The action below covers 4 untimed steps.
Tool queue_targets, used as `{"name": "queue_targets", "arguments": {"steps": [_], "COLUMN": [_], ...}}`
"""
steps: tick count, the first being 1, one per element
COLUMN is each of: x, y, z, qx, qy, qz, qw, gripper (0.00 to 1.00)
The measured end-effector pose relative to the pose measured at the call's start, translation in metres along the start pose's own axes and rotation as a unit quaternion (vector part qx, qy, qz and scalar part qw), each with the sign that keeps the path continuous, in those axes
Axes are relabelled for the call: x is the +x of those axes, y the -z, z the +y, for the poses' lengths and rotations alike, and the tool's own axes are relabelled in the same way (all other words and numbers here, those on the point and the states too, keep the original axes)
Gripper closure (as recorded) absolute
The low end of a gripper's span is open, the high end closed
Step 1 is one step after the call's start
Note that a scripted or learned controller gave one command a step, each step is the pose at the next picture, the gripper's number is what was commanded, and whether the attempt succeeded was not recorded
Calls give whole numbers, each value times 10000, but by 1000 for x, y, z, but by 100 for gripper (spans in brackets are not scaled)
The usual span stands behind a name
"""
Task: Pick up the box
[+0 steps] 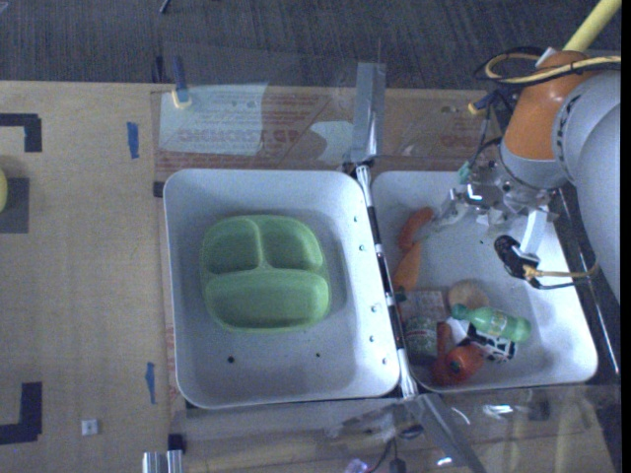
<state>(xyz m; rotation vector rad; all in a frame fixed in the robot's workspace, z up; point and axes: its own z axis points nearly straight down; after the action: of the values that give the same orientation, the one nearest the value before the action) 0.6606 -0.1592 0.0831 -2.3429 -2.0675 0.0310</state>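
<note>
Hovering over the right bin (pixel 577 348), gripper (pixel 471 201) with fingers apart and gripping nothing; box (pixel 422 325) lying near bottle (pixel 491 320) below.

We see box (pixel 422 325) — small, flat, greenish printed face with dark band — lying in right bin (pixel 577 358) by its left wall, near front; red item (pixel 459 363) just beside its right edge.
</note>
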Motion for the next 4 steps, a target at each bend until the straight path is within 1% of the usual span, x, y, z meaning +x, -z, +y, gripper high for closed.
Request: {"name": "queue_targets", "arguments": {"steps": [1,2,3,4], "x": [2,-43,-42,-42], "y": [13,1,0,11], "z": [3,-83,-83,-82], "qx": [-60,-139,-138,-150], "qy": [25,-308,-303,-299], "qz": [-7,15,20,22], "qw": [10000,9994,9994,9994], "gripper": [100,100,0,100]}}
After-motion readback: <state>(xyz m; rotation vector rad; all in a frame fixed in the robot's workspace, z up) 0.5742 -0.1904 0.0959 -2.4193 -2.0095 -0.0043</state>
